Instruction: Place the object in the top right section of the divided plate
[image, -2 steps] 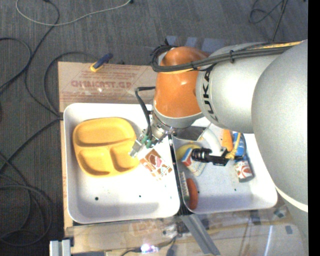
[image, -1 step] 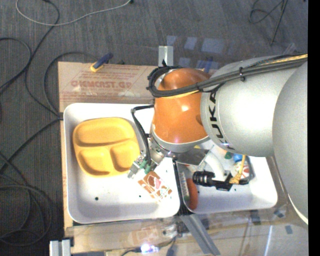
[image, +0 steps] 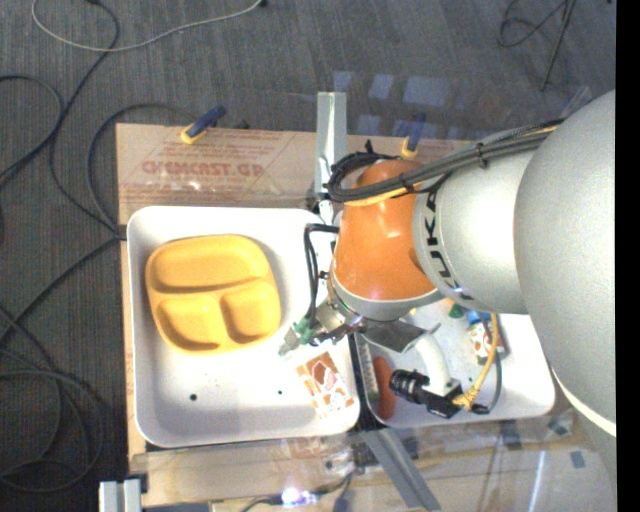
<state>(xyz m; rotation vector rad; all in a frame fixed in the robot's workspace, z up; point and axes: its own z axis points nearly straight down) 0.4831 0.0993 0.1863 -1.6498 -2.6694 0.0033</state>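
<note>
We're looking at the arm (image: 480, 230) first since it's hogging the right half of the bench, its orange band hanging over the seam between the two bins. "KUKA" is running down the grey casing, partly cut off. The gripper (image: 318, 330) is dangling just past the right edge of the left bin (image: 150, 400); something small and greenish is sitting at the tips, but we can't tell whether the hand is apart, together or clamped on it, too blurry.

The yellow divided plate (image: 212, 290) is sitting toward the upper left corner of the left bin, sections bare, so nothing's delivered yet by our reckoning. A small orange-and-white card (image: 325, 385) is lying near that bin's lower right corner. The right bin (image: 530, 400) is holding clutter. The cardboard sheet (image: 200, 165) under the bins has mirrored red lettering we can't read.
</note>
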